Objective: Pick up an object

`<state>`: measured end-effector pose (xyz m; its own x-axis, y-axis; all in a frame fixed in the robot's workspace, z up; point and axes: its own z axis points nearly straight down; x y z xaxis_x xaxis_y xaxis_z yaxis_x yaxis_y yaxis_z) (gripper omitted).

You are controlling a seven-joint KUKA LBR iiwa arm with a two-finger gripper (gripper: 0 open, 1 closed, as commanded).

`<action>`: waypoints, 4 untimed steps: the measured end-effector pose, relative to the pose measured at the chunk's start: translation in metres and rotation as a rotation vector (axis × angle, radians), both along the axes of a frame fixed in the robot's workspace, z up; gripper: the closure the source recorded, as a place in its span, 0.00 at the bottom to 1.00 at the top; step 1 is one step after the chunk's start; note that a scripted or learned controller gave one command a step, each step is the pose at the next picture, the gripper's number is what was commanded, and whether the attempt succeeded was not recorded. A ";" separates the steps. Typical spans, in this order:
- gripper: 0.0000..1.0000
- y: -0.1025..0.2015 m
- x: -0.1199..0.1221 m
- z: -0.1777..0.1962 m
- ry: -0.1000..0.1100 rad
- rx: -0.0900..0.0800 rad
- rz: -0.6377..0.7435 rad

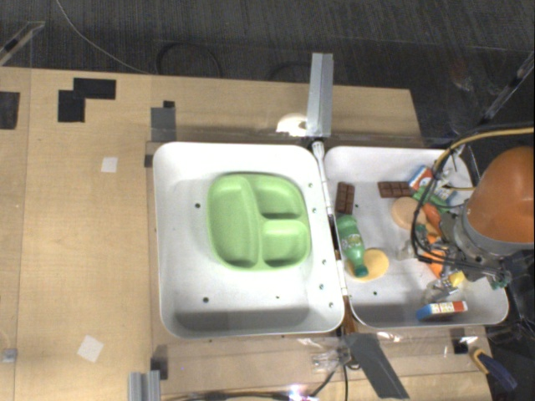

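2 white bins sit side by side on your bench, and the green tray fills the middle of the left bin. Take that tray as your landmark: everything loose lies to its right, in the right bin. Just right of the tray, against the divider, you see a brown block and below it a green bottle lying on its side, its cap touching a yellow disc. Further right of the tray are a second brown bar, a tan round piece, a colourful packet and something orange partly behind cables. Furthest from the tray, low in the bin, lies a small tube with red and blue ends. Your arm comes in over that bin's far side, and the gripper hangs just above the tube; you cannot tell whether its fingers are apart or together, and nothing is seen between them.
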<state>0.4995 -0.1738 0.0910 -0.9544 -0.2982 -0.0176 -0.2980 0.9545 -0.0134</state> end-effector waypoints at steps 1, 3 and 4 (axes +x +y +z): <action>0.00 0.071 0.035 0.001 0.000 -0.006 0.205; 1.00 0.043 0.077 0.094 0.007 0.000 0.346; 0.00 0.045 0.076 0.093 0.011 0.003 0.347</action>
<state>0.5757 -0.1291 0.1836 -0.7963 -0.6049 -0.0089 -0.6049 0.7963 -0.0059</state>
